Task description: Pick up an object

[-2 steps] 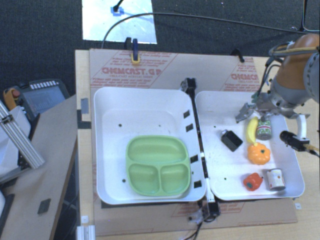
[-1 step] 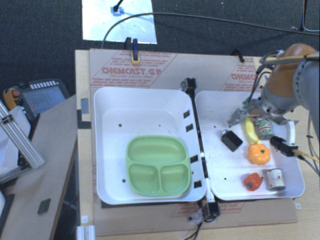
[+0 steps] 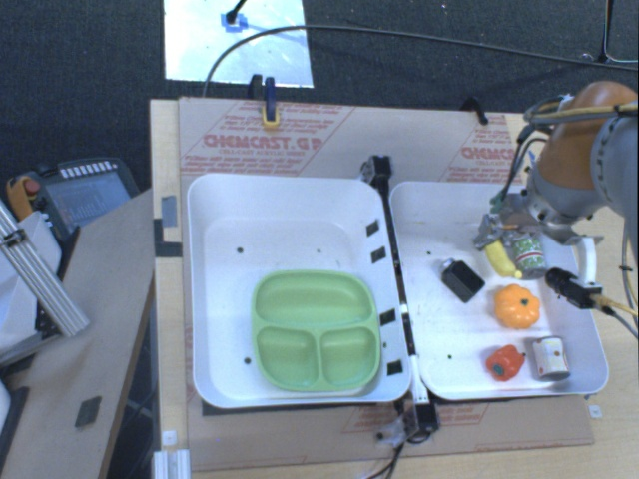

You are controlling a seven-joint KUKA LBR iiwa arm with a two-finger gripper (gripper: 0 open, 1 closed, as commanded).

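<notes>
The right bin holds several small objects. A black block lies near its middle, with a yellow banana-like piece and a green-labelled can just right of it. Nearer the front lie an orange pumpkin, a red pepper and a silver can. My gripper reaches down from the right at the bin's back half, directly above the yellow piece and the green-labelled can. It hides their upper ends.
In the left bin lies a green divided plate. A black divider strip runs between the bins. A white cable piece and black connector hang by the arm at the right bin's edge.
</notes>
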